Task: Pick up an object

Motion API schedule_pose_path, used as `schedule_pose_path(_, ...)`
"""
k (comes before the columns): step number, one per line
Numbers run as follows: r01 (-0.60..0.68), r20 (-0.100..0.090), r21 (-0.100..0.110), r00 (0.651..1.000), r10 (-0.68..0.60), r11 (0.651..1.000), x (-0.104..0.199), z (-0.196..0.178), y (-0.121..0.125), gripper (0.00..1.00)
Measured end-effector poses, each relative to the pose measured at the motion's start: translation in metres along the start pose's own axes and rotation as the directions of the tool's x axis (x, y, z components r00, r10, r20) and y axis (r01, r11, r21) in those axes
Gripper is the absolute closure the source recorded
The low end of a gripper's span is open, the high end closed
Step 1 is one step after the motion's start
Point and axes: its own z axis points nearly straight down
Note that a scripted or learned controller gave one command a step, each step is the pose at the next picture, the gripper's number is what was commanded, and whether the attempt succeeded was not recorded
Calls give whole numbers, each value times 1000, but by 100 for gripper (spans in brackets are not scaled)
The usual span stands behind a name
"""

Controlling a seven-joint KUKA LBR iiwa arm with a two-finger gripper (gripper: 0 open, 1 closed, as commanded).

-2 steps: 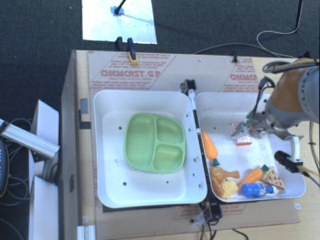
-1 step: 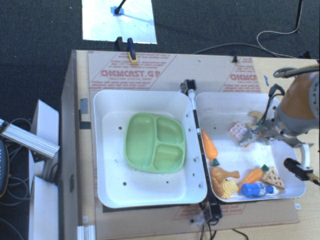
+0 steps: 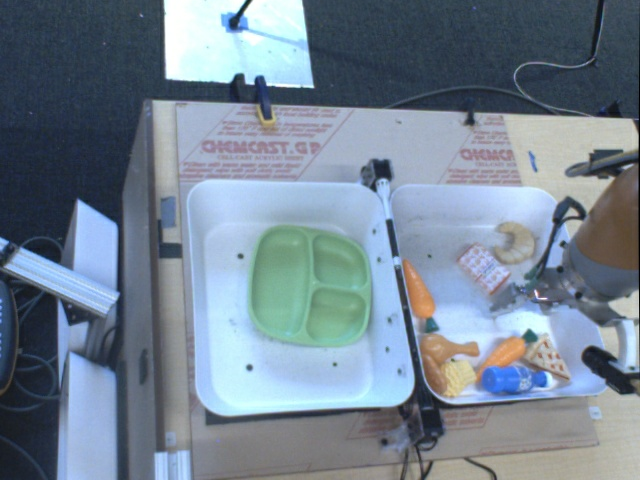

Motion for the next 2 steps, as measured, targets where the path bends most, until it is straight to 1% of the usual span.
schedule_pose_path(1, 2, 1, -4, 1000, -2, 1000, 0, -114, -18, 0)
schedule_pose_path(2, 0, 0, -1, 1000, 0, 1000, 0, 0, -32, 0)
